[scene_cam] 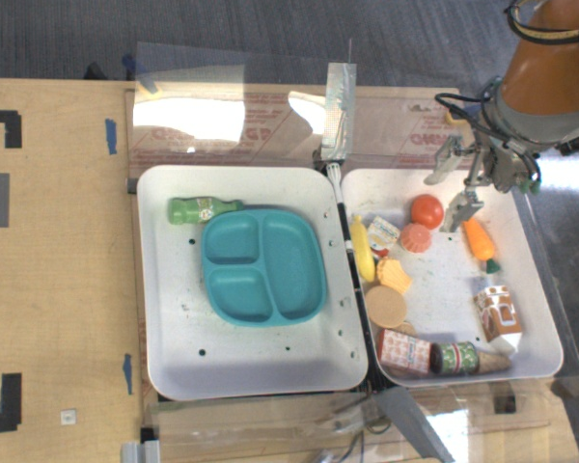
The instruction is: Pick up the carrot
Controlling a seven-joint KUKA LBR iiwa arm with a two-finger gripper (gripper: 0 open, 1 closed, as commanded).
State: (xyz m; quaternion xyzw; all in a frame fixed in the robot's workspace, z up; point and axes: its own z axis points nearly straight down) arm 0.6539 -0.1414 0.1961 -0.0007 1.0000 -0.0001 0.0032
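Note:
The carrot (480, 239) is orange with a green tip and lies at the right side of the right bin (540, 350). My gripper (450, 201) hangs above the bin's back, just left of the carrot's upper end and beside a red tomato (426, 209). Its fingers (462, 210) stand open and hold nothing. The carrot lies apart from them, to the lower right.
The right bin also holds a banana (363, 249), a tan disc (386, 307), a lying can (405, 352), a green-labelled jar (456, 358) and a small house-shaped box (499, 314). The left bin (164, 355) holds a teal divided plate (263, 263) and a green bottle (201, 208).

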